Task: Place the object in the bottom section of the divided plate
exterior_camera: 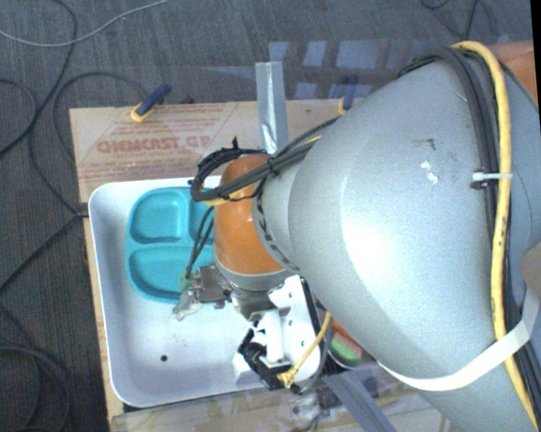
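Blue divided plate in white bin (left one); tool at its edge.

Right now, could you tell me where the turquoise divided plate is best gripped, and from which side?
The divided plate lies flat in the white bin; probably take its raised rim at the view's left from above: that lip is exposed, while the arm covers the opposite edge.

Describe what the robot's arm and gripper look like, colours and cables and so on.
The arm is a bulky, smooth grey shell, rounded like a dome, with an orange band above the wrist. A yellow cable and black cables run along it, held by a white tie. The gripper is small, bare grey metal.
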Tool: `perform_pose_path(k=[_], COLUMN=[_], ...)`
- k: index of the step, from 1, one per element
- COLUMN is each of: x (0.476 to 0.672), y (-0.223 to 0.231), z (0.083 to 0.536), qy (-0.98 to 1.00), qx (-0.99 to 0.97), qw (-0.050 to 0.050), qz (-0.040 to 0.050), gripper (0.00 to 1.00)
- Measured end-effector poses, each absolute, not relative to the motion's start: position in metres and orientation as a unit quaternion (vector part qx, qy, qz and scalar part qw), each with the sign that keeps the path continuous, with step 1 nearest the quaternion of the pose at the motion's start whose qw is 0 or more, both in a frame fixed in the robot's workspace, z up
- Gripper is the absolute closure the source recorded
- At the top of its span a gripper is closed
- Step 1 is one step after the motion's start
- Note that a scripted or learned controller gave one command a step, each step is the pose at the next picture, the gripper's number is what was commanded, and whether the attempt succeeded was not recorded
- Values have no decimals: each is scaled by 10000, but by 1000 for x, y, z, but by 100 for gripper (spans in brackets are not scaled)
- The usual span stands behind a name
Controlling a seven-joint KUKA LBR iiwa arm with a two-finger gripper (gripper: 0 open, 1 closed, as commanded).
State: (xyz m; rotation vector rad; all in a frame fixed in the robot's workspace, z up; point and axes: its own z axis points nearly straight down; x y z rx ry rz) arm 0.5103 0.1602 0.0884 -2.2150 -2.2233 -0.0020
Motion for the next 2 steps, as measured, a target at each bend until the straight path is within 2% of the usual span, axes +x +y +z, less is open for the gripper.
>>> perform_pose_path(k=[1,2], x=[573,640], y=[78,31], z=[188,286], qy=[-7218,-6644], qx=[-6921,-7474], qw=[-10,-15], qz=[28,26], gripper=[0,0])
